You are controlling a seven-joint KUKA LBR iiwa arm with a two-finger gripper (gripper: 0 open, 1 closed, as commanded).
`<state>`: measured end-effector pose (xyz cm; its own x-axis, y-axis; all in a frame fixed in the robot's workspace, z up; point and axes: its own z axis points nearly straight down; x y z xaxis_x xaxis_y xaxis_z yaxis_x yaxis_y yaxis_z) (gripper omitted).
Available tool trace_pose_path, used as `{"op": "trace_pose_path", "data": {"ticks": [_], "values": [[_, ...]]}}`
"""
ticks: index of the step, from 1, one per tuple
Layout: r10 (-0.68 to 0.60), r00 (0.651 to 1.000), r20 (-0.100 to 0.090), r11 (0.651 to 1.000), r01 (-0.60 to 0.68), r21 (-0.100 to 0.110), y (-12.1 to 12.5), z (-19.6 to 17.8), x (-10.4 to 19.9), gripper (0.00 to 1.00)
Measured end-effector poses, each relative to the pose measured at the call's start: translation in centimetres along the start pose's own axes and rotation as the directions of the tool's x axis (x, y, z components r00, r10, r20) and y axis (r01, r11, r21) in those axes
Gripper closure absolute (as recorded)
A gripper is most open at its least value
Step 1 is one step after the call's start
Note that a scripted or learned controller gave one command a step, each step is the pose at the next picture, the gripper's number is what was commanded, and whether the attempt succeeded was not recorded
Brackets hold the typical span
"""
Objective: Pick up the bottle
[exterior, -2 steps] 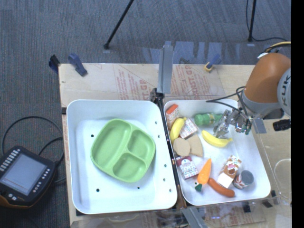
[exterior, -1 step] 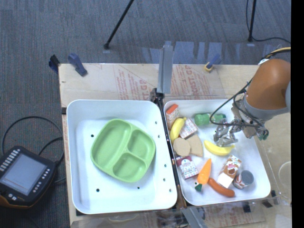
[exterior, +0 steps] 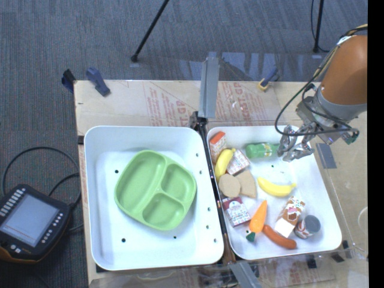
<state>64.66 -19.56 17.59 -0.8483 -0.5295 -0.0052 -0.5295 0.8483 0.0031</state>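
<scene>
The green bottle (exterior: 262, 150) lies on its side near the top edge of the right bin (exterior: 327, 188), just right of centre frame, its cap end pointing toward the arm. The gripper (exterior: 293, 148) sits right at that end, low over the bin floor, fingers spread on either side of the bottle's tip. From here I'd say they are apart and have not closed on anything; nothing is lifted. The approach looks chosen to take the bottle along its length, since the yellow banana (exterior: 223, 162) and the small carton (exterior: 216, 143) crowd its far end.

Below it the bin is busy: a second banana (exterior: 275, 188), two round biscuits or bread slices (exterior: 237, 186), a carrot (exterior: 258, 217), a sausage (exterior: 279, 237), a tin (exterior: 308, 226) and some little boxes. The bottle, being at the back edge, leaves the arm room to come in from the right without knocking these.

The left bin (exterior: 99, 221) carries a green divided plate (exterior: 156, 189) lying flat in its middle, well away from the work.

My guess is the grasp is about to be made; a round bottle lying down could roll or slip out.
</scene>
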Motion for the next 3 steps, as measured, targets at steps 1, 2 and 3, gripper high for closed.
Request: {"op": "trace_pose_path", "data": {"ticks": [1,2,3], "values": [[0.011,1.0,0.004,1.0,-0.011,-0.004,-0.2,-0.8,0.0,1.0],[0.021,1.0,0.009,1.0,-0.021,-0.007,-0.4,-1.6,0.1,1.0],[0.164,0.986,-0.004,0.986,-0.164,-0.001,4.9,2.1,-2.9,1.0]]}}
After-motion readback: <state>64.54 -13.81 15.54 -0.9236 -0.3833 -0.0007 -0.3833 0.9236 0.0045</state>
